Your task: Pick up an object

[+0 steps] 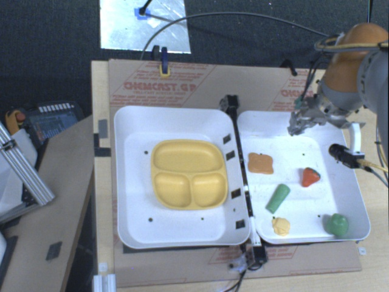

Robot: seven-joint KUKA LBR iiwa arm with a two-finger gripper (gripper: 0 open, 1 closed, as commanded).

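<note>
A robotics lab, judging by the grey and orange arm at the right of the frame, two white bins on a cardboard-covered counter, loose black cables along the top, aluminium framing and an electronic device at the left.

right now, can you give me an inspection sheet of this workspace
surface: bench bearing left bin and right bin
job's things: in right bin, orange piece, red piece, green cylinder, yellow piece, green piece, all lying apart
clutter: yellow divided tray in left bin
grippers: pincer over right bin's far edge, holding nothing visible
cables: black cable arcing beyond the bench
surroundings: foil sheet, metal rail
</note>
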